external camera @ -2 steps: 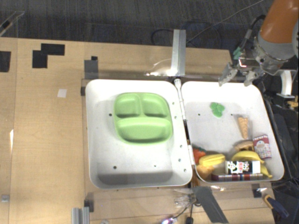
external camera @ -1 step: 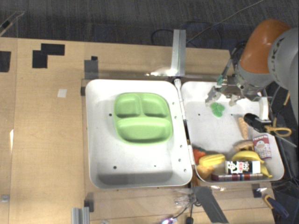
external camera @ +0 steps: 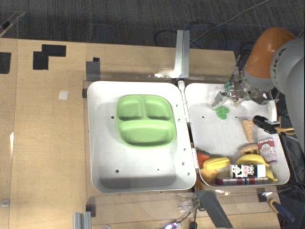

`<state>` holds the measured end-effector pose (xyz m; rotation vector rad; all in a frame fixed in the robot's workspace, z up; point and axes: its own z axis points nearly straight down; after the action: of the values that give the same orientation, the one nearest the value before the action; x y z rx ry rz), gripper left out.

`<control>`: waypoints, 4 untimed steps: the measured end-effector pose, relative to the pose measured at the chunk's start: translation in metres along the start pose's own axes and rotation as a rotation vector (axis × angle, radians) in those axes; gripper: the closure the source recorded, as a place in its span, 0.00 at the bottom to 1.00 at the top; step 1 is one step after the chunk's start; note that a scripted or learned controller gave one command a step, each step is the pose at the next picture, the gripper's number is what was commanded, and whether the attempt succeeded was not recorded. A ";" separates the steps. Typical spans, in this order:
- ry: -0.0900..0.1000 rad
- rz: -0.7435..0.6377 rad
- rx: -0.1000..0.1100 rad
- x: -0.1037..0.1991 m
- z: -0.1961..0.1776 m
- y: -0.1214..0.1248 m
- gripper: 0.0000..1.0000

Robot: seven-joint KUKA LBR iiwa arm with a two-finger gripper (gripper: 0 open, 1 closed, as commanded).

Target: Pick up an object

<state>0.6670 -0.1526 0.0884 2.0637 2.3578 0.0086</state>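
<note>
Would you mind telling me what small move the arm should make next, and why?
Probably a short descent onto the small green object. The gripper hovers just above and beside it in the right bin, nothing visibly between its fingers, while the other items crowd that bin's near edge.

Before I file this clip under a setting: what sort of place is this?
Probably a robotics lab bench: two white bins fixed to a wooden bench, a green divided tray, toy food, and a grey arm.
</note>
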 end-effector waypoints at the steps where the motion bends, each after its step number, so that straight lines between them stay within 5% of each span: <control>1: -0.001 -0.002 -0.009 0.001 -0.014 0.004 1.00; 2: 0.000 -0.002 -0.009 0.001 -0.014 0.004 0.00; 3: -0.002 -0.098 -0.002 -0.026 -0.002 -0.051 0.00; 4: -0.002 -0.098 -0.012 -0.025 -0.015 -0.047 1.00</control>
<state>0.6231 -0.1833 0.1035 1.9401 2.4489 0.0199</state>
